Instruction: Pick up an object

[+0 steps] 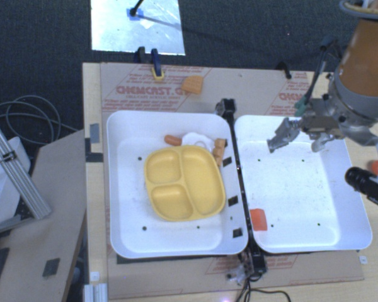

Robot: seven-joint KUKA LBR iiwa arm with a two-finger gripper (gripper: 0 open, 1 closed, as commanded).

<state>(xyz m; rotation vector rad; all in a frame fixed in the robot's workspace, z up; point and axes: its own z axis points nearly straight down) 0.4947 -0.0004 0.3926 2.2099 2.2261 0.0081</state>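
The jaws (300, 136) stand apart, holding nothing, over the right bin (346, 241); an orange block (257, 219) lies near-left, a yellow tray (183, 182) farther left.

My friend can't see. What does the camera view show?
A robot arm's open pincer hangs over the right white bin, holding nothing; an orange block lies at that bin's near left corner. The left bin holds a yellow divided plate.

We are looking down on dark blue-grey carpet floor (44, 36). At twelve o'clock a shiny square metal sheet (137, 17) is catching light. At nine o'clock black cables (25, 121) are coiling beside a slanting aluminium rail (12, 168).
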